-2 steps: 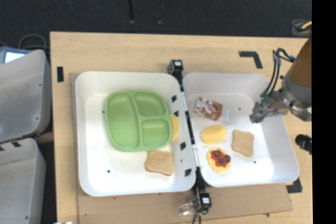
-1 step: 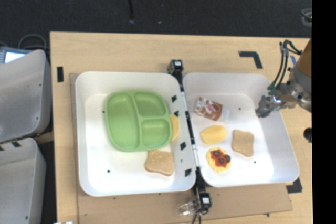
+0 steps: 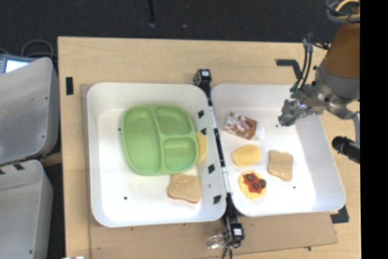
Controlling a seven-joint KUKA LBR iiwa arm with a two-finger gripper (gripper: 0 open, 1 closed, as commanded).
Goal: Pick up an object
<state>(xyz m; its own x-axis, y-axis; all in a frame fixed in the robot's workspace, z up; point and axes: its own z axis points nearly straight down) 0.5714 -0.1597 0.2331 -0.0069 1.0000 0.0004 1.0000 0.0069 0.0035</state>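
Gripper [image 3: 291,113] hangs over the right bin [image 3: 324,158] near its upper right, nothing visibly held; how far it's open, cannot tell, too small and blurred. Nearest candidates lie to its left and below: packet [image 3: 241,125] just left at about the same level, long axis running left-right with a slight tilt, then yellow piece [image 3: 247,155], toast [image 3: 281,164] and pizza toy [image 3: 253,184] farther down. Left bin [image 3: 97,191] with green tray [image 3: 160,139] and a second toast [image 3: 184,188] is well apart, so the packet looks like the shortest reach.
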